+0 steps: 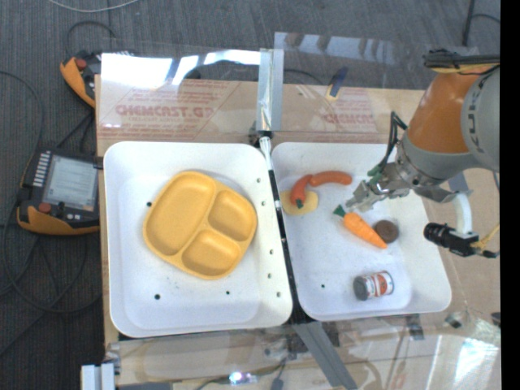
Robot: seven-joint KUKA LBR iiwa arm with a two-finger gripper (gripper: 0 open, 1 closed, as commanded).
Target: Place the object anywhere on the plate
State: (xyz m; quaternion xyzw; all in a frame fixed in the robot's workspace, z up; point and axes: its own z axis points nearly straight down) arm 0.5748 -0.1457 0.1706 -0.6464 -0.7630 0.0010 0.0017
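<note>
Looks like a robotics lab to me: grey carpet floor (203, 47) with loose cables (97, 2), a teach pendant (61, 189) lying beside the bench, clear acrylic panels (179, 96) behind the bins.

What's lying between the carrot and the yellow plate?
In the camera view, a red sausage on a small yellow piece, then the bins' shared rims, lie between the carrot and the yellow plate.

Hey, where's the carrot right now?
The carrot lies in the right bin, just below the tool, with a small brown round piece touching its right end.
</note>
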